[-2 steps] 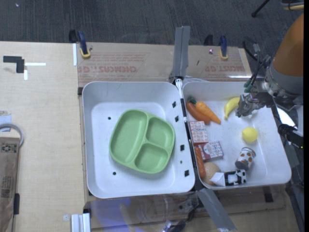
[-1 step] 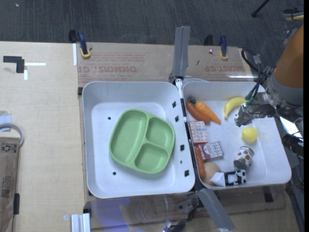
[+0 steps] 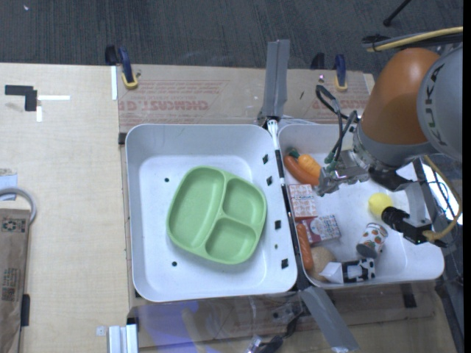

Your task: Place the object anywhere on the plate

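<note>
Arm: the grey arm with its orange band reaches in over the right bin (image 3: 434,267), its gripper (image 3: 329,180) low above the clutter near the bin's left wall.

Hand: whether it is open, closed or gripping cannot be told at this slant; nothing can be made out held in it.

Carrot: the toy carrot (image 3: 303,168) lies just beside the gripper, to the plate side of it and a little toward the bin's far wall, apparently the nearest piece to it.

Other pieces: a red-and-white packet (image 3: 302,200) sits just below the gripper toward the near edge; a yellow ball (image 3: 380,204) lies on the arm side; a black-and-white cow figure (image 3: 358,270) rests well toward the near edge.

Plate: the green divided plate (image 3: 217,215) sits in the left bin (image 3: 147,160), well apart from the gripper, its three compartments bare.

Progress: judged from this, nothing has been delivered. Still ahead are a sure grasp, a lift over the divider between the bins, and a release on the plate.
</note>
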Controlling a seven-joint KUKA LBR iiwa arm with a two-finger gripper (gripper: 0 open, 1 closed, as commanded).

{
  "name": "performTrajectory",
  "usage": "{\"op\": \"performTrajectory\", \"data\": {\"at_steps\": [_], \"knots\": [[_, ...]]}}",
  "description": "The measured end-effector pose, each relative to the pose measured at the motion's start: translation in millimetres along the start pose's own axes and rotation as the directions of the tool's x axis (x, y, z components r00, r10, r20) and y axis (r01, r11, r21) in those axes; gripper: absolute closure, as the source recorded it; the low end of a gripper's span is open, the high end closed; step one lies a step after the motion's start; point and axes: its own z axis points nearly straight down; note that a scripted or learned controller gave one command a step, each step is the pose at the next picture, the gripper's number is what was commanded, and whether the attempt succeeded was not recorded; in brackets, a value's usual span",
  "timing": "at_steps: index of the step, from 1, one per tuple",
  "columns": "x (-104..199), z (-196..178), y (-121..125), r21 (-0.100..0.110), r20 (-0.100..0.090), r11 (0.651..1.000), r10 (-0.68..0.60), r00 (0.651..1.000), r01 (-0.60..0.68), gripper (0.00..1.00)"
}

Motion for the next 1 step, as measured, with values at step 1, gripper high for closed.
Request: {"op": "performTrajectory", "data": {"at_steps": [1], "knots": [[-32.5,-26.4,-33.3,-0.002,0.001,0.999,0.054,0.999,-0.054,1.0]]}}
